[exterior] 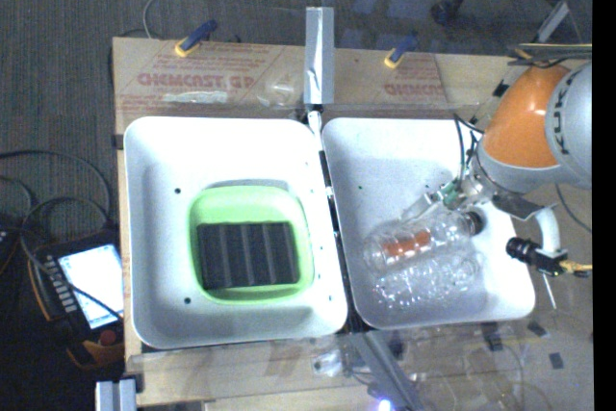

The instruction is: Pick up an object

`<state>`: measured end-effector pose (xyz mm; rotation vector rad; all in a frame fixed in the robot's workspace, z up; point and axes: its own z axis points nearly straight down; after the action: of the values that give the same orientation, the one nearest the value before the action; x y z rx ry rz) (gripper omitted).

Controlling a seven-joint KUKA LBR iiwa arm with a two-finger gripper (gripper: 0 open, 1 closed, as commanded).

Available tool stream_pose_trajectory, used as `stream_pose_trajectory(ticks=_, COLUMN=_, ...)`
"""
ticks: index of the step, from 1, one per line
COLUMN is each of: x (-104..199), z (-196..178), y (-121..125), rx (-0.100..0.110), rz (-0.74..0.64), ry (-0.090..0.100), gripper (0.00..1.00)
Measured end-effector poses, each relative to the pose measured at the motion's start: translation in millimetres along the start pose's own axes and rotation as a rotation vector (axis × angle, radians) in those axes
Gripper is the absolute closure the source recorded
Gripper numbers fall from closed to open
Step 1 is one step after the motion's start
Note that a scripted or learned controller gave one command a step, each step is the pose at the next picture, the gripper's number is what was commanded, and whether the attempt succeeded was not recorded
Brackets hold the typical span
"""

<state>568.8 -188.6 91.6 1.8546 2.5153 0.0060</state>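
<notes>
Orange and grey, the arm [539, 125] rises nearest the lens at the right and bends down into the right bin [366, 159], where the claw [460, 193] sits low beside a cluster of clear plastic; whether it is released or clenched cannot be told, since the wrist and the glinting plastic hide its tips. Just left of and below the claw lies a clear bottle [416, 241] on its side with an orange-red patch showing through it, its near end seeming to touch the claw, though no grasp can be made out. Further below the claw, a second crinkled clear plastic piece [428, 279] lies against the bottle. Well to the claw's left, across the divider, the left bin [154, 168] holds a green tray [252, 250] with dark slots, flat on the bin floor. Beyond the bins, two blue and yellow clamps [195, 38] grip the brown board [207, 80]
</notes>
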Motion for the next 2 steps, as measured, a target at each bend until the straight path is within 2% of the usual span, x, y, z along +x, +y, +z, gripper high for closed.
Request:
stream_pose_trajectory(ticks=1, x=0.6, z=-12.7, y=3.6, rx=-0.008, rz=-0.001, ry=0.001, gripper=1.0)
stream_pose_trajectory(ticks=2, x=78.7, z=-105.2, y=-2.9, rx=0.008, rz=-0.347, ry=0.013, gripper=1.0)
